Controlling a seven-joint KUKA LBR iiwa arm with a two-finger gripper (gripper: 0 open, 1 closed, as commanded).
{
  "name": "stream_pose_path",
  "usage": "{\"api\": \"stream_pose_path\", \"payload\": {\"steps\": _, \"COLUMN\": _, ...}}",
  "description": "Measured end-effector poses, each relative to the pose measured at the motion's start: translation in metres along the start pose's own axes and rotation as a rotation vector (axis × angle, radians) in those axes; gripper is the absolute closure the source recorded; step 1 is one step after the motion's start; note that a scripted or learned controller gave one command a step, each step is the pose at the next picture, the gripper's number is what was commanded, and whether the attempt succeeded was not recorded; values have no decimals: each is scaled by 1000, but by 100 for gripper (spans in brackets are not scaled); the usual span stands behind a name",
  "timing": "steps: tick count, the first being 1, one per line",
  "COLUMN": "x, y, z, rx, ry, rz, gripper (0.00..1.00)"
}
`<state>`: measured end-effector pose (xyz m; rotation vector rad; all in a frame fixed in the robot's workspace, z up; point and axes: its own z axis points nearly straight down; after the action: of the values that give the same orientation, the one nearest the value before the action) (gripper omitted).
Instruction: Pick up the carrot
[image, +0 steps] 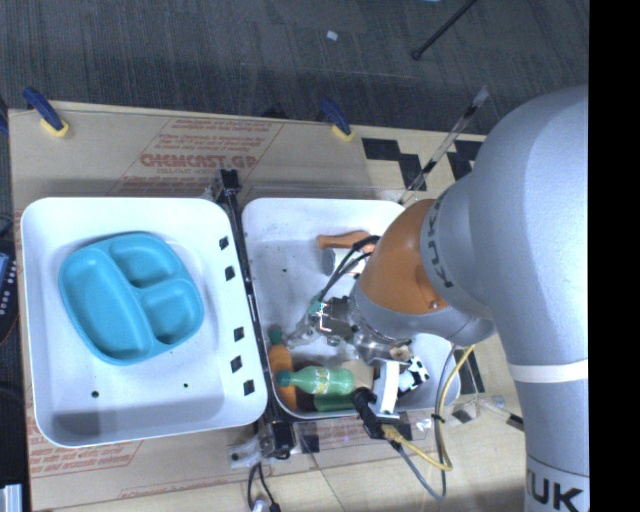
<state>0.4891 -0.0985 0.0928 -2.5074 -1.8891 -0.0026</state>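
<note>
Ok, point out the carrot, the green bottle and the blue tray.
carrot (343, 240): camera view, middle of its orange body.
green bottle (322, 380): camera view, middle of its side.
blue tray (130, 295): camera view, its central divider.

Light is even and fairly bright, falling from above. The white left bin (60, 330) is close to overexposed, with soft grey shading along its near wall. The arm (520, 230) shows a broad pale sheen and shades the right bin (290, 225) beneath it. The floor (200, 50) at the top is dim. Detail is slightly soft and grainy throughout.
</note>
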Motion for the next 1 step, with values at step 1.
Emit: {"api": "stream_pose_path", "payload": {"steps": 1, "x": -27, "y": -5, "z": -30, "rx": 4, "ry": -3, "rz": 251, "gripper": 0}}
